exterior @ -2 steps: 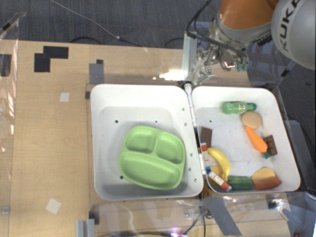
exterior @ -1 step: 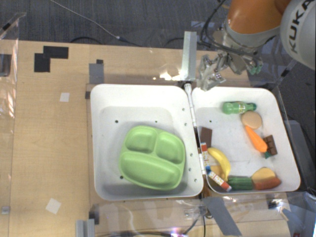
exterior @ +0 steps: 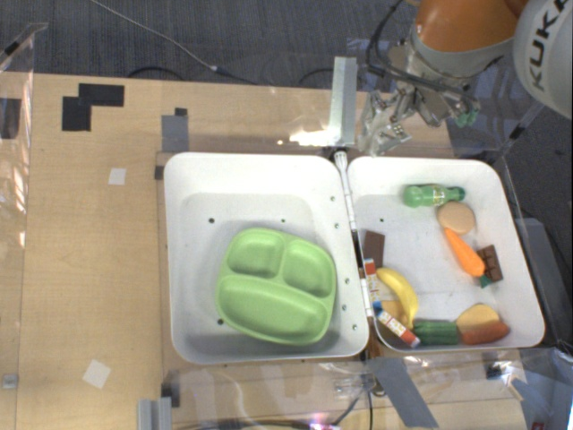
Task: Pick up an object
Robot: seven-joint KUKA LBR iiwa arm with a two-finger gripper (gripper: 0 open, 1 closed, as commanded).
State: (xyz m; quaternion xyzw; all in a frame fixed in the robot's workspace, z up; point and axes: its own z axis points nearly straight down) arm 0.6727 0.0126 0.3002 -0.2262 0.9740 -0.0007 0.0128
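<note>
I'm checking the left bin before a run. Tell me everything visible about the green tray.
The green tray is pale green, glossy, plastic-looking, with rounded corners and three compartments: two smaller ones side by side, one long one. It lies flat, slightly rotated, on the floor of the left bin, toward its right side. Nothing else touches it.

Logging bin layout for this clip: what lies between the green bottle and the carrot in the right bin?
In the camera view, a tan, rounded piece lies between the green bottle and the carrot, close against both.

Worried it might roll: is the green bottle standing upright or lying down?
Lying down. The green bottle rests on its side near the right bin's far wall, long axis running left-right.
</note>
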